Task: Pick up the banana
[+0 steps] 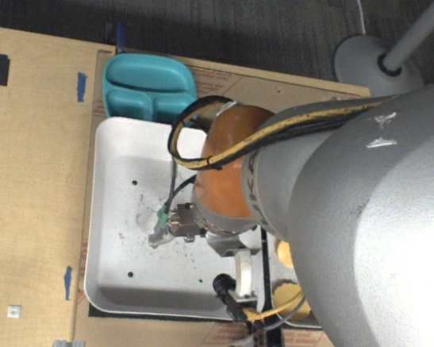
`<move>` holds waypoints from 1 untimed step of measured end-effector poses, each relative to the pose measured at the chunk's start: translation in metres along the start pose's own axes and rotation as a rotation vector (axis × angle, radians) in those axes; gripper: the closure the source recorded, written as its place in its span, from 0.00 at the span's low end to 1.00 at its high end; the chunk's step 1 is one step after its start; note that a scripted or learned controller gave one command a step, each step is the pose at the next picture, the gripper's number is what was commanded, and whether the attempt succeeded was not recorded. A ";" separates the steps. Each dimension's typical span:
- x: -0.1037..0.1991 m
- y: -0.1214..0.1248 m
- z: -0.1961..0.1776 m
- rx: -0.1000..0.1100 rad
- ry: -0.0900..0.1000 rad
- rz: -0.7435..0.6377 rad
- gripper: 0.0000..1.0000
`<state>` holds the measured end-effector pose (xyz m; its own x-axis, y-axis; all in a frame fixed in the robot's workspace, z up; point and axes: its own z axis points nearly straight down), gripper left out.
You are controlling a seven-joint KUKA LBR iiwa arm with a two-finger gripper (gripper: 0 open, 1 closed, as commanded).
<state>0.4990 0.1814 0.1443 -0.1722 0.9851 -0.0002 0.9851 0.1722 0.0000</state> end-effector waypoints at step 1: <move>0.034 -0.013 0.058 -0.003 0.000 -0.084 0.00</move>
<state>0.4803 0.2131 0.0865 -0.2540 0.9672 -0.0002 0.9672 0.2540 0.0026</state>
